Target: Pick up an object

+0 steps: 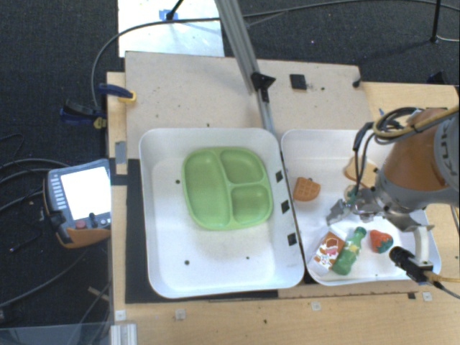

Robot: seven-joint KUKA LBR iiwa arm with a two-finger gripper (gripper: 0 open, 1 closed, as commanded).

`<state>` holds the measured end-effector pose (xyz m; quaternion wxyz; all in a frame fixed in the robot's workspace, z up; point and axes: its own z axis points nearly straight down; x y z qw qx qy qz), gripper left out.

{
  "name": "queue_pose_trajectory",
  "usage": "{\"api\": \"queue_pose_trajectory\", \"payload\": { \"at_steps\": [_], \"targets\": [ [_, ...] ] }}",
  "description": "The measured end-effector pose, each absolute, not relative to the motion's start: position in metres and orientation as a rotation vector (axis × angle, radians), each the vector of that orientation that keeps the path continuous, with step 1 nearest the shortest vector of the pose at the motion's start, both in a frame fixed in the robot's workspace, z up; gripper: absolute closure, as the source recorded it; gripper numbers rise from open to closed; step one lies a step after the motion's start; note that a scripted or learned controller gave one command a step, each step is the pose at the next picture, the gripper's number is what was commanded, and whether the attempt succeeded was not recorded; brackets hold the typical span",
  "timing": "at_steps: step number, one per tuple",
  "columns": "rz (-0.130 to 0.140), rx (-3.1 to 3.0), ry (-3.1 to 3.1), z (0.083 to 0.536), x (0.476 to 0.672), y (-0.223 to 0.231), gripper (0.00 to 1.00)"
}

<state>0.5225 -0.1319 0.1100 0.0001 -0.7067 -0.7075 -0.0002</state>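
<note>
I am watching the tool (350, 208) hanging low over the right bin (316, 149), its metal fingers (338, 212) just above the green bottle (349, 251); from this slanted view I cannot tell how far they are spread, and nothing is sitting between them.

I am worrying most about crowding. The bottle is lying touching the small printed packet (328, 253), with the red strawberry-like toy (380, 240) just beside it, so a descent here could be pinching two things or nudging one against the bin wall.

I am counting one bottle, one packet, one red toy, one waffle piece (306, 189), one green divided plate (228, 187) in the left bin (165, 264), and two bins on the desk (194, 85).
</note>
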Motion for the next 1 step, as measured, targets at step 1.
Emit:
{"api": "queue_pose_trajectory", "payload": {
  "at_steps": [1],
  "targets": [
    [-0.004,-2.222,-2.224,0.0869,0.5245,-0.1324,0.00]
  ]
}}
